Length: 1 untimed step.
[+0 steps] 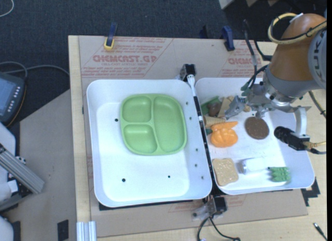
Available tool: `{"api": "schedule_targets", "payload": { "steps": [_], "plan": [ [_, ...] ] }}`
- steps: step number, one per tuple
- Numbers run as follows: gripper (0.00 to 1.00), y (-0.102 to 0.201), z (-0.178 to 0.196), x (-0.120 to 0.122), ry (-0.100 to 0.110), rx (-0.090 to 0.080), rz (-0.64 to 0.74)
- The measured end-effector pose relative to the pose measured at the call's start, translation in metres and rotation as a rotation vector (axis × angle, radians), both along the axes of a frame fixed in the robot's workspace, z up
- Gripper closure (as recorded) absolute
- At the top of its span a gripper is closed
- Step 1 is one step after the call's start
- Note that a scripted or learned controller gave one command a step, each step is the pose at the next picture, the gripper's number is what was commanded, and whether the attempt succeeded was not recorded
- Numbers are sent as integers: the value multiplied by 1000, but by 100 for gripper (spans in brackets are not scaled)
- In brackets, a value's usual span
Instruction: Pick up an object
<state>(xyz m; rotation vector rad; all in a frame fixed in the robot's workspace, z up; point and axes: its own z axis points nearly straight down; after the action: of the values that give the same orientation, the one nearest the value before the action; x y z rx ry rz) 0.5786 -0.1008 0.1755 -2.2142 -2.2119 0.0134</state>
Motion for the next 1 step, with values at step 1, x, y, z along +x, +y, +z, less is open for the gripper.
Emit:
{"api": "schedule_targets", "payload": {
  "steps": [1],
  "plan": [
    [0,9,-54,2,0,1,2]
  ]
}}
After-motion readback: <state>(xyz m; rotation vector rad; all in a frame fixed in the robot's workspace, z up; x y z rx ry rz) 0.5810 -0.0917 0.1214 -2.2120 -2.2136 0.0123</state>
